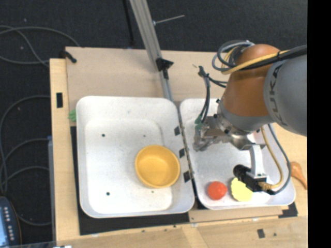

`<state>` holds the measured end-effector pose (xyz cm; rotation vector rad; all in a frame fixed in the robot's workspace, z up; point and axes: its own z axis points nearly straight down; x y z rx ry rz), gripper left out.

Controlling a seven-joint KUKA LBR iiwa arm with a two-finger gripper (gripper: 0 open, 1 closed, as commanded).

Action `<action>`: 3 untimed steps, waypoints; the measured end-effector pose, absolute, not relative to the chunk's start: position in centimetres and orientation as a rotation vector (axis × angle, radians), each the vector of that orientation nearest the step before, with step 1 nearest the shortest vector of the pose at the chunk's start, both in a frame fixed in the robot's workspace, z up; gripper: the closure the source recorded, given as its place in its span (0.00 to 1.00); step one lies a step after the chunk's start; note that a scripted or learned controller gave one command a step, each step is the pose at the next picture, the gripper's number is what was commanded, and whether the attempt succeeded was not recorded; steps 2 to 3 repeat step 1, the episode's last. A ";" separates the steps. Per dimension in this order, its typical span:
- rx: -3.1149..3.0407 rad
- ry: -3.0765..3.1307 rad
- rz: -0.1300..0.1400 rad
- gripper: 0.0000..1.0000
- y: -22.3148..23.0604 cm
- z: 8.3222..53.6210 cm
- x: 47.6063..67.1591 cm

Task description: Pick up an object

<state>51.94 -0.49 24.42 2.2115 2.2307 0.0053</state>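
In the right-hand white bin (207, 118), seen from the overhead camera, the grey KUKA arm is hanging low with its orange band (248, 81) over the bin's far half; whether its gripper (202, 138), near the divider between the bins, is spread or pressed together I cannot tell. A red ball (217, 190) and a yellow piece (240, 191) are lying at this bin's near edge, side by side, nearer the camera than the gripper. A yellow bowl (157, 165) is sitting in the left-hand bin (103, 118), just across the divider. I judge the ball the closest candidate.

Robotics lab, plywood bench (119, 76), loose cables (20, 35), aluminium mast (147, 30)
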 end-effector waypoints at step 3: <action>2.214 2.231 0.000 1.00 5.2 23.5 51.5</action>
